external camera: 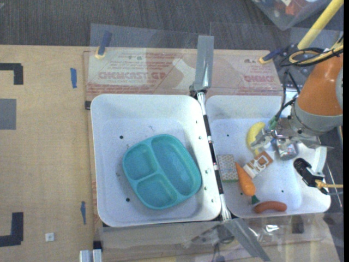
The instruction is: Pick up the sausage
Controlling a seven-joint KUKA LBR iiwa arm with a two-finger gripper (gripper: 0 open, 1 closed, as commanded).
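Sausage (270, 206) lies at the right bin's (234, 111) front edge, ungrasped. My end effector (281, 143) hovers well behind it, finger state indeterminable. Approach step: reposition forward, then descend.

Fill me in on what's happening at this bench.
A grey and orange robot arm reaches in from the right over the right bin, with its gripper hanging near a yellow banana. Its job is to pick up the sausage, which lies untouched at the bin's near edge, beside a carrot. The left bin holds a teal divided plate.
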